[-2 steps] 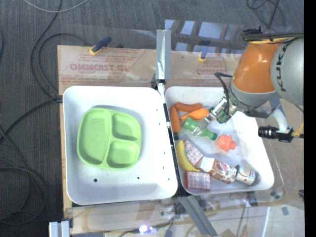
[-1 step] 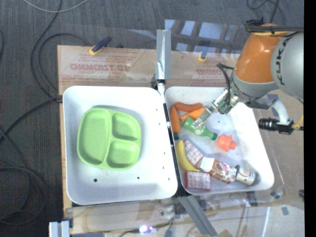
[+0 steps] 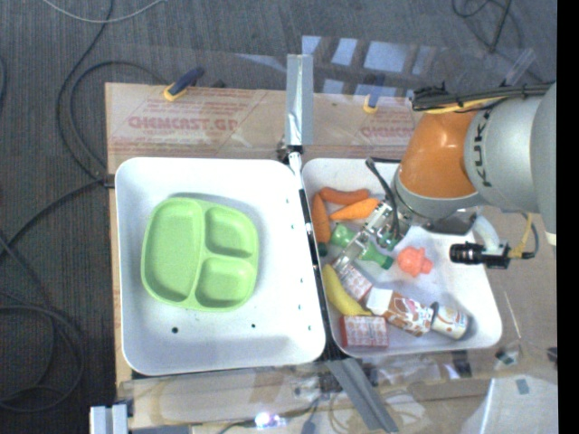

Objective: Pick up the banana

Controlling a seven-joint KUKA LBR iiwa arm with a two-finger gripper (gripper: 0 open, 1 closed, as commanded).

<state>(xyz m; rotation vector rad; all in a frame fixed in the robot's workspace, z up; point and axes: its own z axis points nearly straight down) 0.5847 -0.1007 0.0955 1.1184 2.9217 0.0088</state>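
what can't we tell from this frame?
- Gripper: too small and lost in clutter in the camera view; finger state unreadable.
- Banana: a packet lies over part of it, so its full length is hidden.
- Right bin: the arm covers its upper right part.
- Carton and bottle: labels too blurred to read.

2 bins (image 3: 217, 355), 1 green plate (image 3: 201, 253), 1 banana (image 3: 337, 292), 2 carrots (image 3: 344, 194).
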